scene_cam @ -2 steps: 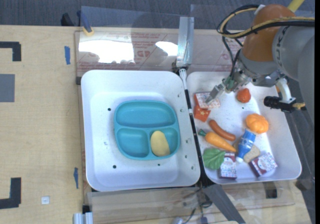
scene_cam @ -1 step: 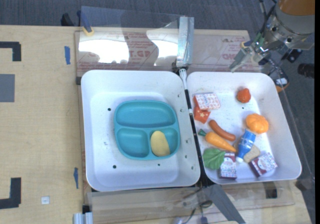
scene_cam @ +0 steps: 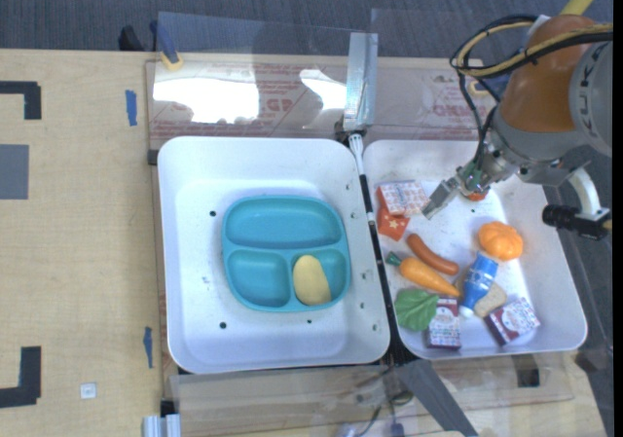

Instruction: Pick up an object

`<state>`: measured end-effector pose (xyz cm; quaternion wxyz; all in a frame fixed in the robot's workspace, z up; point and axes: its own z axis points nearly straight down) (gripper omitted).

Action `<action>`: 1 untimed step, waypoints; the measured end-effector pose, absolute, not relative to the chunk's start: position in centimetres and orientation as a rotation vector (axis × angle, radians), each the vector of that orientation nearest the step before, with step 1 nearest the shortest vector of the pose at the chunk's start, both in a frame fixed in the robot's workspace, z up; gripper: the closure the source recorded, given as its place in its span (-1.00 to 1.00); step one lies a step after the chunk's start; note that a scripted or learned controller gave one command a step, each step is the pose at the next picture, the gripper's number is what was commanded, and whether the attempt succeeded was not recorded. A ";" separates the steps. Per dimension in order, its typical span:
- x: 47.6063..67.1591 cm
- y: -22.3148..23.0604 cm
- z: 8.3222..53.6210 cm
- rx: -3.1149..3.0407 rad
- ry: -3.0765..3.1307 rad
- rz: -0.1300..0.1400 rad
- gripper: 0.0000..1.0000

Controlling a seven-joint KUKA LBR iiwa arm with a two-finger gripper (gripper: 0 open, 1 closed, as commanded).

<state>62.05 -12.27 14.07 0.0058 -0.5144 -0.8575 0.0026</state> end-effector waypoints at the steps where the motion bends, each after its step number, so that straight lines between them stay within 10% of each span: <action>1: 64.4 -13.6 21.2 -1.765 -2.610 -0.006 -1.00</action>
